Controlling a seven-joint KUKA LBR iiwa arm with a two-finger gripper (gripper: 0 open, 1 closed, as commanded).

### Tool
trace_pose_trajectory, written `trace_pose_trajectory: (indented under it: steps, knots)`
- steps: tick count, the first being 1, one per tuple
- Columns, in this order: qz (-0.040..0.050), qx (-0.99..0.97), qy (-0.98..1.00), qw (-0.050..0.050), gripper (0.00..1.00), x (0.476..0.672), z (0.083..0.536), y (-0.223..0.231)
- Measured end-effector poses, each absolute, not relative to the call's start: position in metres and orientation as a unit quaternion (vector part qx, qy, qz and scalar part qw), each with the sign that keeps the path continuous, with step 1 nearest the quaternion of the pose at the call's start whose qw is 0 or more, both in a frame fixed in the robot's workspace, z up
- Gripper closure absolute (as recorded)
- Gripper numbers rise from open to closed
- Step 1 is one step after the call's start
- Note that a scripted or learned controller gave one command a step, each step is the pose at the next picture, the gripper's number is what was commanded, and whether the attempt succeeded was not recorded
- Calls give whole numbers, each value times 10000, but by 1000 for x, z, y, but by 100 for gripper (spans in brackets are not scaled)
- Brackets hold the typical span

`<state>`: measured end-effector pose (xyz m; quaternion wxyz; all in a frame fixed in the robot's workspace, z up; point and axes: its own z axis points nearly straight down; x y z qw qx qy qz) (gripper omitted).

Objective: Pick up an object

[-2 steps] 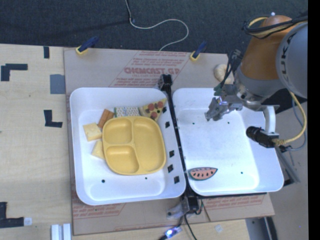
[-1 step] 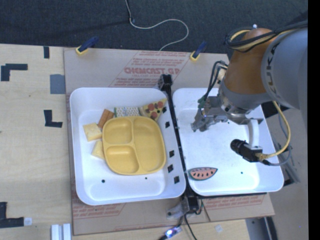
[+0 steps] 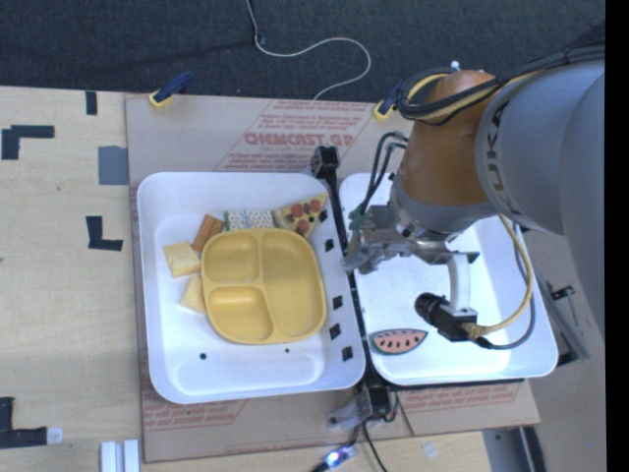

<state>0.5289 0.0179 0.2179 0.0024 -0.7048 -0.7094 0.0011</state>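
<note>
Camera view: arm (image 3: 462, 155) over right bin (image 3: 511, 362), near watermelon slice (image 3: 400, 340)

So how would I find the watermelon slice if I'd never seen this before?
Look at the right white bin, the one the grey and orange arm hangs over. Near its front edge, close to the wall between the bins, lies the watermelon slice. It is a small flat half-circle, red with dark seeds and a green rind, unlike the black part of the arm beside it.

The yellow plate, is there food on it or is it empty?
Empty. The yellow plate in the left bin shows three bare compartments; the toy food pieces lie beside and behind it.
</note>
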Motion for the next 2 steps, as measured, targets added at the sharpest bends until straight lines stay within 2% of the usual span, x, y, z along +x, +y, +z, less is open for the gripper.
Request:
trace_pose_trajectory:
  steps: [1,2]
  knots:
    - [2,-7057,-7085,9,100,523,233,37]
    - [15,-7067,-7075,9,100,525,228,26]
